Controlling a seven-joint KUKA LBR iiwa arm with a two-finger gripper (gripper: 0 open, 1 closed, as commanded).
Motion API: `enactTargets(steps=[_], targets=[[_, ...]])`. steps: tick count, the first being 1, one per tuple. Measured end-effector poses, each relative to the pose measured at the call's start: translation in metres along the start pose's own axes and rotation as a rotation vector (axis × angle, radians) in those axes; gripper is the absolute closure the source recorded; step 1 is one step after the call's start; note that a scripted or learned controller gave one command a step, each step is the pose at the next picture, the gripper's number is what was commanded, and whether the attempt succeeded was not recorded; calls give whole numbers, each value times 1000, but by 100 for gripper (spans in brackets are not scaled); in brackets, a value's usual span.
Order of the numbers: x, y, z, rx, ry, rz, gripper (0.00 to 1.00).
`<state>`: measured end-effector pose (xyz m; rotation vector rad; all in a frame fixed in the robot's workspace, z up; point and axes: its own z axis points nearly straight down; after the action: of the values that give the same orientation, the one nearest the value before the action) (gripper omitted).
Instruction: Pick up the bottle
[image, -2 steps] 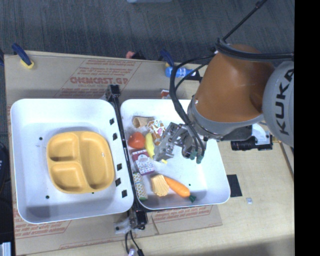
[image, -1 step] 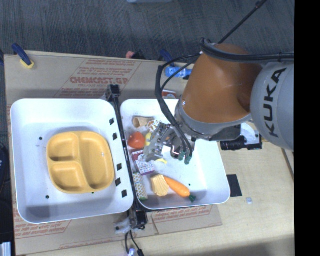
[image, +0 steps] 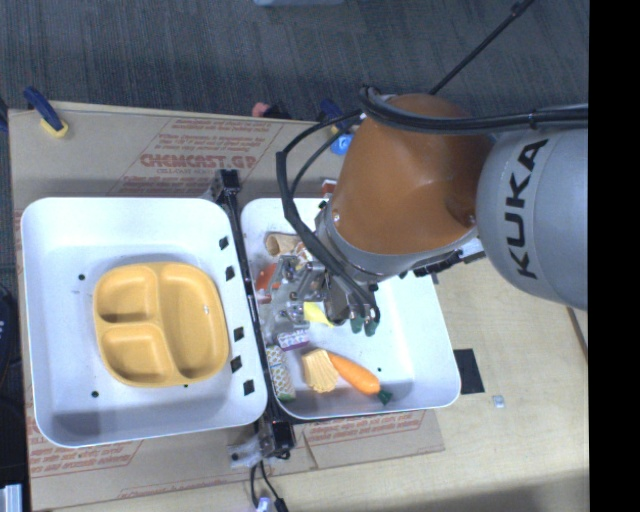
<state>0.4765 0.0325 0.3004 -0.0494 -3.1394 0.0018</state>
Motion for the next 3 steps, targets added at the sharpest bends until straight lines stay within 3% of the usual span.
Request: enactTargets(steps=[1,2,3], targets=[[2,48,62,0,0,-70,100],[-1,94,76,0,-1,-285,100],[-6,48,72,1,1,-187,100]])
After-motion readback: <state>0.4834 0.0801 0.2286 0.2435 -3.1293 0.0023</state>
